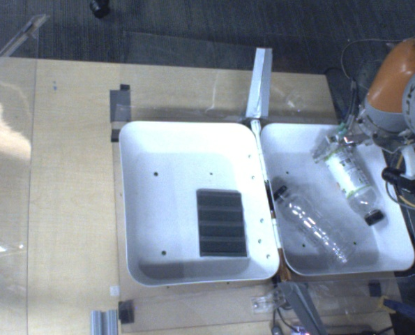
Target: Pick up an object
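I see the gripper point(343, 137) low at the right bin's point(291, 145) 1 o'clock corner, at the upper end of a clear bottle point(351, 176); I cannot tell its state or whether anything is gripped. Pick looks unfinished to me: that bottle lies on the bin floor. A second clear bottle point(312, 223), black-capped, lies toward 7 o'clock. Left bin point(144, 152) holds a black ribbed block point(221, 222) at 5 o'clock.

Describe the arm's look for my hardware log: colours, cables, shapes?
The arm is rounded, with a glossy orange band above a grey wrist section. Black cables loop beside it at the right bin's edge. The end effector looks metallic and greyish.
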Controlling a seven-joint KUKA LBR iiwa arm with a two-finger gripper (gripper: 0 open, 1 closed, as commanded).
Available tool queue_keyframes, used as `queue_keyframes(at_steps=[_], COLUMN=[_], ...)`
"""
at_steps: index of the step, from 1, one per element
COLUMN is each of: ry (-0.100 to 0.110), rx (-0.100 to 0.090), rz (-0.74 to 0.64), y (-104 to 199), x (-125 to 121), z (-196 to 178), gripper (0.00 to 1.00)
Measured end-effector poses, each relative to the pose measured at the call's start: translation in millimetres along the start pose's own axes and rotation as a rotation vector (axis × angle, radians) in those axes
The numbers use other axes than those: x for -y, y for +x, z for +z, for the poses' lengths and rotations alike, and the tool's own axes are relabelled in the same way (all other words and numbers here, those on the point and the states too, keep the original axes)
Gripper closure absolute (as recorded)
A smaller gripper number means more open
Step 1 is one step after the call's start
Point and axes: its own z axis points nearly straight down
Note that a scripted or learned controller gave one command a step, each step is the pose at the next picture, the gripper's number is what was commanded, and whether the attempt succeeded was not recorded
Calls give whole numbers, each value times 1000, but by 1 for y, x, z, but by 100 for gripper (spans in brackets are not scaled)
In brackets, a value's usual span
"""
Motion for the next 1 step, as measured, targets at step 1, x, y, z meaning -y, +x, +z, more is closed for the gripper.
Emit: queue_keyframes(at_steps=[1], ry=[-3], rx=[3], rz=[-4], y=[0], x=[-1], z=[-13], gripper=[100])
